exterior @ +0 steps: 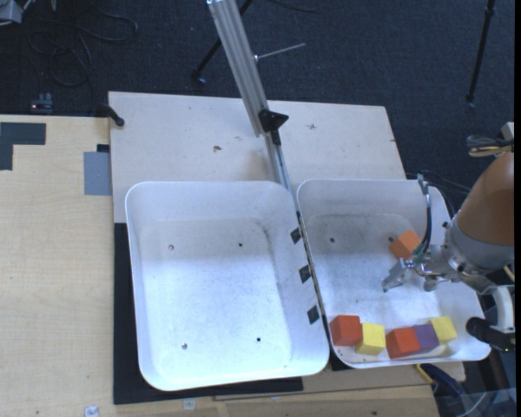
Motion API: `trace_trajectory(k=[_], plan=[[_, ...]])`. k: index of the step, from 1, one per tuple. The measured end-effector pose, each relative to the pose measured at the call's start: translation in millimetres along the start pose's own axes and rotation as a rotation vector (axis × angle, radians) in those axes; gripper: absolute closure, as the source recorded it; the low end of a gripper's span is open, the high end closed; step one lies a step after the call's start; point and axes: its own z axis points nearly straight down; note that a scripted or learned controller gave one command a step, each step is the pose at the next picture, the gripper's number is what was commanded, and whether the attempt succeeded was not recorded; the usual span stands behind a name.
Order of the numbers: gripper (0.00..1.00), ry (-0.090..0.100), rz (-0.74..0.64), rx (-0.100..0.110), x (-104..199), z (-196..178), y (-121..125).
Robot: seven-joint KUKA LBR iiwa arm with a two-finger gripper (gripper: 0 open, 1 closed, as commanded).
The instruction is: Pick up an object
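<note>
In the right bin (356, 207) an orange block (405, 244) lies near the right wall. Along the bin's front edge sits a row of blocks: a red one (346, 329), a yellow one (371, 338), a second red one (402, 341), a purple one (425, 335) and another yellow one (444, 327). My gripper (403, 275) hangs low over the bin's right side, just below the orange block and above the row. I see no block between its fingers.
The left bin (156, 224) stands beside the right one, with a divider carrying black clips (305, 273) between them. A slanted aluminium rail (243, 68) rises behind the bins. The arm (491, 215) enters from the right.
</note>
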Motion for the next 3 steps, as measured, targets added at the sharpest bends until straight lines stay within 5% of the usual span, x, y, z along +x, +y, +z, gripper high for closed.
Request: trace_trajectory(k=[1,2,3], plan=[[0.0,-0.003,-0.006,-0.013,0,10,85],[1.0,-0.003,-0.009,-0.007,0,0,82],[0.0,-0.003,-0.011,-0.006,1,1,82]])
